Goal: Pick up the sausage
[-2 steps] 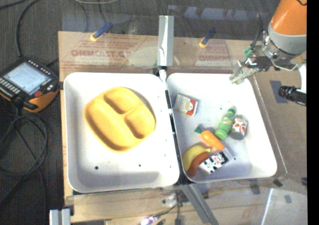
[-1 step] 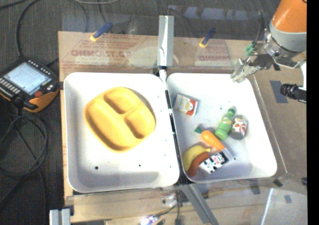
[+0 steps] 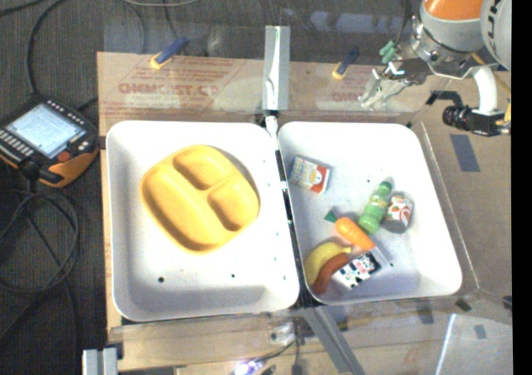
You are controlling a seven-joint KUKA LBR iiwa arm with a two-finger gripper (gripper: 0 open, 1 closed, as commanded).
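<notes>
1. The sausage [image 3: 327, 271] lies at the near left of the right bin [image 3: 432, 199], a short reddish-brown curve; it touches the banana [image 3: 320, 255] on its far side and the black-and-white carton [image 3: 359, 269] on its right.
2. Just beyond sit the carrot [image 3: 353, 232], the green bottle [image 3: 376, 205] and a small can [image 3: 399, 211]; a red-and-white packet [image 3: 309, 174] lies apart, toward the far left of that bin.
3. The left bin [image 3: 125, 282] holds a yellow divided plate [image 3: 199, 196].
4. The gripper [image 3: 384, 86] hangs beyond the far edge of the right bin, well apart from the sausage; its pale fingers [image 3: 371, 96] look spread and hold nothing.
5. The step in hand is, I judge, the approach; it should come down over the sausage's free near end, fingers across its width, clear of banana and carton; the bin wall close by leaves little room.
</notes>
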